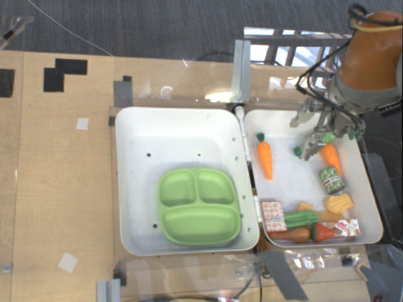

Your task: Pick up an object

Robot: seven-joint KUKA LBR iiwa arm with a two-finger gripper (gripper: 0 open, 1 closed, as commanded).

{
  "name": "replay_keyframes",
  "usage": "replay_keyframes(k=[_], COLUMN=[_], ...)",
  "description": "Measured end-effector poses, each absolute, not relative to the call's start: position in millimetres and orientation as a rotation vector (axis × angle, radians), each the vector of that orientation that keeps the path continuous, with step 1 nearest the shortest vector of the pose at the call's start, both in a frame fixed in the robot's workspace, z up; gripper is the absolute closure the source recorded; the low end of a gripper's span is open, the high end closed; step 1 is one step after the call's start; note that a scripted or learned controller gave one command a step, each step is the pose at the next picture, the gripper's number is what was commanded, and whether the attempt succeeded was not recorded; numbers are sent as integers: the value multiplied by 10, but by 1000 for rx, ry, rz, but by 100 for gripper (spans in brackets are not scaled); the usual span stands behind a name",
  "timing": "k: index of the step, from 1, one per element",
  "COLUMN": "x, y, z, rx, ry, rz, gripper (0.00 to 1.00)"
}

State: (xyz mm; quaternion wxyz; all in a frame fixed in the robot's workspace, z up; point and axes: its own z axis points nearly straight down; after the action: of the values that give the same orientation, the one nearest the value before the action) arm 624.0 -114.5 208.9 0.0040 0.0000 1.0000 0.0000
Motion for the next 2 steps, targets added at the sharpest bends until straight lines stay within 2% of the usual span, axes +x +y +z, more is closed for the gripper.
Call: replay_keyframes(k=[1,2], x=[6241,6306], y=[-1473,-879], z=[909,888], rx=[-43,-13], ry=[3124,3129], rz=[-4,3], gripper=[0,0])
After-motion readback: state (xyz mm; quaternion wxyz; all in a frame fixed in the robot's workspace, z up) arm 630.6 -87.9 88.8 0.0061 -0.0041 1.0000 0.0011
